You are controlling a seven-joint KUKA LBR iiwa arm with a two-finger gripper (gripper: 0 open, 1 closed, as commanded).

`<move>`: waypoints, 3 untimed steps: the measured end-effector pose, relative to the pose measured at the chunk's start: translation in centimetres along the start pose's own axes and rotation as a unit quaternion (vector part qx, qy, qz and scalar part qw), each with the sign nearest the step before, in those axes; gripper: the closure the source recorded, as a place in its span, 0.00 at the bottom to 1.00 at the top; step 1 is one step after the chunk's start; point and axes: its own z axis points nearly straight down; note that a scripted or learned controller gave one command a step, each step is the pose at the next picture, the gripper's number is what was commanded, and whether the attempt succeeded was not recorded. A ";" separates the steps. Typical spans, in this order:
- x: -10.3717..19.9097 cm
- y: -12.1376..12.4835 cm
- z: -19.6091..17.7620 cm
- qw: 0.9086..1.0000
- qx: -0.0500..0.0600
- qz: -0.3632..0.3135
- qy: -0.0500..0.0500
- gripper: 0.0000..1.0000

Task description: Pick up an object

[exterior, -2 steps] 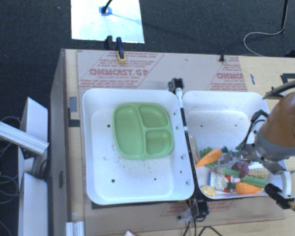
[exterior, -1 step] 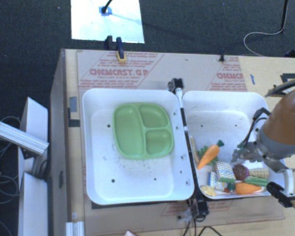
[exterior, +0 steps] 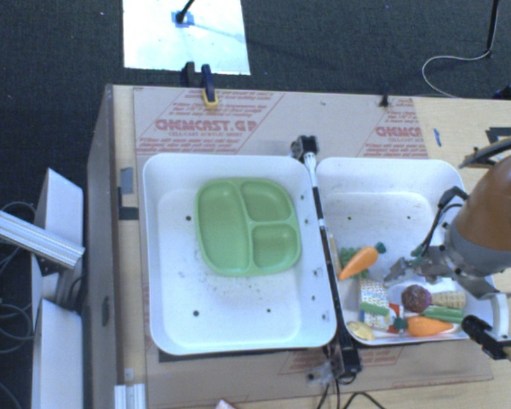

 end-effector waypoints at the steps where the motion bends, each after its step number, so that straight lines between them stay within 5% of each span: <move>1: 5.0 7.8 1.1 1.000 0.001 0.000 0.000 0.00; 2: -0.2 15.0 1.0 1.000 0.000 0.000 -0.001 0.00; 3: 5.0 17.7 1.4 1.000 0.011 0.000 0.000 0.00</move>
